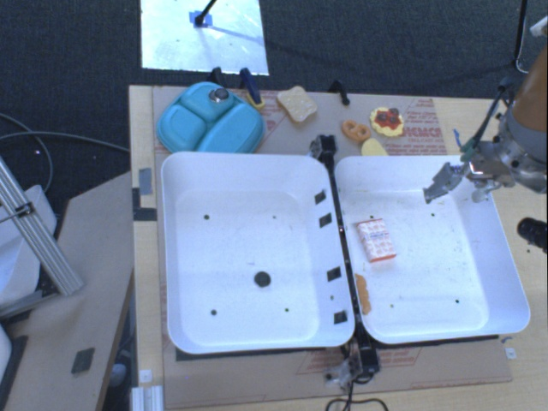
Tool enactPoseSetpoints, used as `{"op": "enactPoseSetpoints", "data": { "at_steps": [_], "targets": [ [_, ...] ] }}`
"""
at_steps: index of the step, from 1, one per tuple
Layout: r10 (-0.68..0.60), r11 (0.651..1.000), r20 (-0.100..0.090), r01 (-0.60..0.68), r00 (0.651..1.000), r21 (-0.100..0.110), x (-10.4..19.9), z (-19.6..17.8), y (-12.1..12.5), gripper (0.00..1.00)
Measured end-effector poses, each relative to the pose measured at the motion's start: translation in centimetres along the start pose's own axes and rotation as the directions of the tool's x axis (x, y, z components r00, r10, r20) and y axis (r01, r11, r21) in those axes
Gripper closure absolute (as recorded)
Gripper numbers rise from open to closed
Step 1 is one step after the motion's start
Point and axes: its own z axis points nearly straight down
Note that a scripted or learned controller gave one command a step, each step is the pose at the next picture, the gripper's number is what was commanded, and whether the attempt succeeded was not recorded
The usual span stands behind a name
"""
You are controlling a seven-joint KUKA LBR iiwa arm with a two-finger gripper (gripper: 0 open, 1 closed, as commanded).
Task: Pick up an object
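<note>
A red and white packet lies flat in the right bin, left of its middle. An orange piece rests against that bin's left wall. A small dark round object sits in the left bin. My gripper hangs over the right bin's far right part, up and to the right of the packet and well apart from it. Its fingers are spread open with nothing between them.
Behind the bins on the cardboard lie a blue sectioned plate, a bread slice, a pretzel, a small pizza-like toy and a yellow piece. Black clips run along the wall between the bins.
</note>
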Motion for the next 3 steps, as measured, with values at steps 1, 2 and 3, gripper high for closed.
{"op": "enactPoseSetpoints", "data": {
  "at_steps": [1,2,3],
  "targets": [
    [0.0,1.0,0.001,0.0,1.0,-0.012,2.8,17.6,1.1,0.0],
    [-0.001,1.0,0.0,0.001,1.0,-0.015,-3.1,18.5,8.1,0.0],
    [0.003,1.0,0.006,-0.003,1.0,-0.012,-7.3,8.5,10.5,0.0]
  ]
}}
